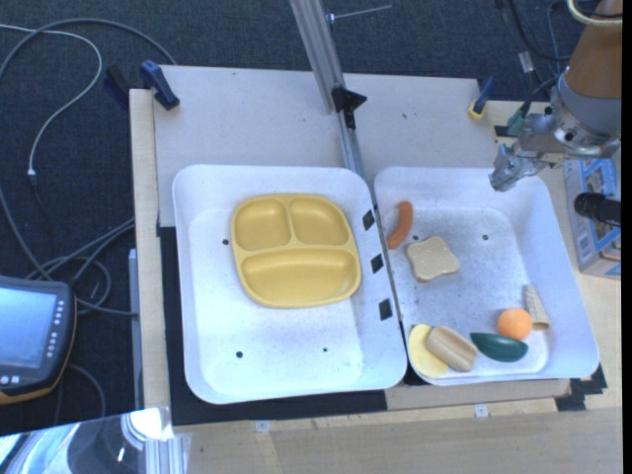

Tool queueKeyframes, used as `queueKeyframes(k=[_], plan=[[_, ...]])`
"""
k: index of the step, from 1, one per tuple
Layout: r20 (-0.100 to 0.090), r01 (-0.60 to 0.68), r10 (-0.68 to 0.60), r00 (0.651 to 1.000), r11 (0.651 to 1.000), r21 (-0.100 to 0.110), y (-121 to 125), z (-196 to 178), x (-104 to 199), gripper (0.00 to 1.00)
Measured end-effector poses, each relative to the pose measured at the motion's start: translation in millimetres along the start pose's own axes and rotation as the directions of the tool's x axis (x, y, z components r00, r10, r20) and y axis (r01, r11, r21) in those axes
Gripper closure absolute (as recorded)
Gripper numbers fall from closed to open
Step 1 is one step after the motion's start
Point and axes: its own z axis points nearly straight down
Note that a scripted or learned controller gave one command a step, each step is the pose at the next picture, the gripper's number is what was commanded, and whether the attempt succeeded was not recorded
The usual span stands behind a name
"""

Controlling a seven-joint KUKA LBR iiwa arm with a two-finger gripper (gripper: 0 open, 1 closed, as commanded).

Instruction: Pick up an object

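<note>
Nothing is being carried yet, as far as you can judge from this view: the gripper (506, 174) is hanging at the upper right of the frame, over the far right corner of the right bin (563, 265), and no object is sitting between its tips. Whether those tips are spread or closed you cannot tell, since they are showing as one small grey shape against the bin's rim.

Every candidate is lying in that right bin. You are looking at a sausage (399, 224) against the bin's left wall, a slice of toast (433, 259) just right of it, and a cluster along the lower edge: a bread roll (452, 348) resting on a yellow disc (421, 352), a dark green vegetable (499, 347), an orange ball (513, 323) touching it, and a small beige piece (536, 307) by the right wall. The whole task is therefore waiting to be done (choosing, descending, closing, lifting).

The left bin (197, 294) is holding a yellow divided tray (294, 248). Both bins are sitting on a pale bench (247, 107) with blue clamps (158, 83) at its far corners, and an aluminium post (314, 28) is rising between them. Around it you are seeing dark carpet with loose cables (59, 87), and a pendant screen (30, 336) at lower left.
</note>
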Motion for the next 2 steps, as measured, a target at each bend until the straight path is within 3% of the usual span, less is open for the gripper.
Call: queueKeyframes(k=[2], plan=[[-0.004,0.005,-0.005,1.000,1.000,0.007,-36,-16,98,1.00]])
